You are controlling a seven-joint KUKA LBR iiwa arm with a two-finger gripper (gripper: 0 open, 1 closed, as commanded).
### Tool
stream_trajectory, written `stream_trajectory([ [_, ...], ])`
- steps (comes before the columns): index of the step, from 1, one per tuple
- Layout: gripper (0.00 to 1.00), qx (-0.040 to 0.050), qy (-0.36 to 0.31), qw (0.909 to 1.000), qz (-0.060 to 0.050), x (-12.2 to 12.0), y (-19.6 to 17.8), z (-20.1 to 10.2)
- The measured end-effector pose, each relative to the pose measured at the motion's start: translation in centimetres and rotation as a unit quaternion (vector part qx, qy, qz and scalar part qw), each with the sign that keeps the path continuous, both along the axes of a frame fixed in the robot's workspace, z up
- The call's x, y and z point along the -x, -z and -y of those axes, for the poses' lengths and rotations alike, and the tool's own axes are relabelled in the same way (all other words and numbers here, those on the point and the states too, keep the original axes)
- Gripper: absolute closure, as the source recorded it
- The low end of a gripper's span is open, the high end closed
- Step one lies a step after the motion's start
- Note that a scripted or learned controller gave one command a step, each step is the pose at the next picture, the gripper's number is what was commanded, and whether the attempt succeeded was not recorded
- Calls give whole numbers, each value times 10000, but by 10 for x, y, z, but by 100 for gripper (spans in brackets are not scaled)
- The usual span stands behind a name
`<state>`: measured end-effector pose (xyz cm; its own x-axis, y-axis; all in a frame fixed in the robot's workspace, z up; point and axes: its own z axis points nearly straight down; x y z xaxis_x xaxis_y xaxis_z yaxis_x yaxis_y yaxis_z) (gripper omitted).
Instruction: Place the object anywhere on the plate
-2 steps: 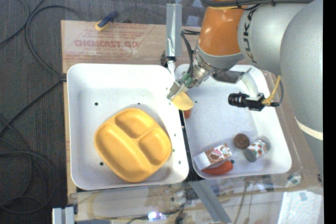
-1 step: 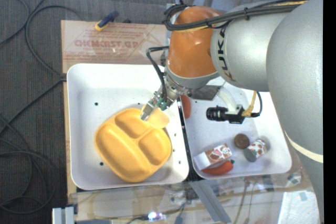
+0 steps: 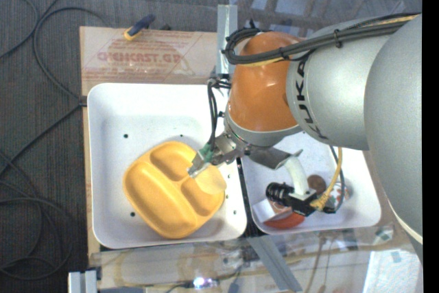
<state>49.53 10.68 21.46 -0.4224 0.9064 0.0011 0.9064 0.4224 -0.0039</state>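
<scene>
A yellow divided plate lies in the left white bin, toward its front right. My gripper hangs over the plate's upper right rim, reaching down from under the arm's orange wrist. A small green object sits pinched between the fingertips, just above the plate's ridge. Most of the object is hidden by the fingers.
The right bin holds a red thing at its front and a brown round thing behind it, both partly covered by the arm. A cardboard sheet with a blue and yellow tool lies behind the left bin.
</scene>
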Motion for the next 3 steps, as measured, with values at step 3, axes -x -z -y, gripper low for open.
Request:
stream_trajectory([
  [3,100,1,-872,9962,0,-9,32,9],
])
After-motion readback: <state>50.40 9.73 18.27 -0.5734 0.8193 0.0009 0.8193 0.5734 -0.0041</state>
